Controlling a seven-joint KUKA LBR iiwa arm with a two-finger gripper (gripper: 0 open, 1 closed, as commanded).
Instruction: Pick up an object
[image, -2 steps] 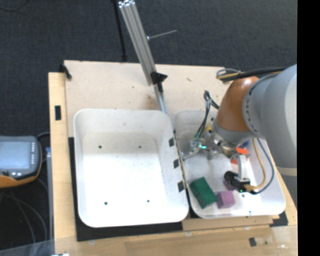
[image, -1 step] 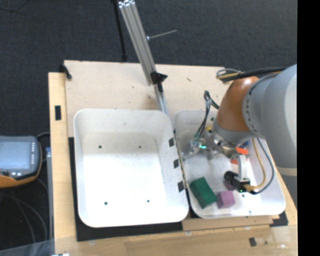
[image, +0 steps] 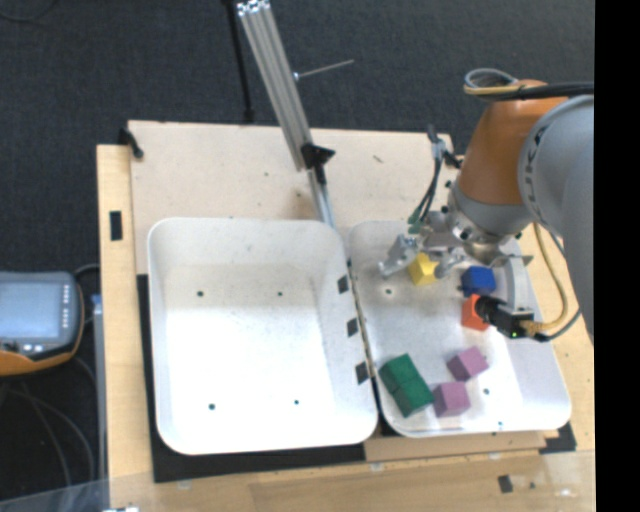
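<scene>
Yellow caught my eye first: a small yellow block (image: 424, 268) sat in the right bin (image: 540, 395), near its far edge, and the gripper (image: 425, 262) hung right over it. From my seat the metal fingers (image: 393, 259) seemed to stand on either side of the block, but whether they were spread or pinching it I could not tell; the wrist hid too much.

Just beside the gripper, toward the bin's right edge, lay a blue block (image: 479, 279) with an orange block (image: 473, 313) next to it. Nearer the front edge of the bench were a green block (image: 405, 383) and two purple blocks (image: 467, 363) (image: 451, 398), well apart from the gripper. The left bin (image: 170, 250) held no blocks.

I judged the step to be the grasp itself, with the arm (image: 520, 150) down at the yellow block and no lift begun. The next move, as I read it, called for a firm squeeze on the block, then a straight rise clear of the bin wall. With blue so close, a sideways drift could nudge it or knock the yellow one loose.
</scene>
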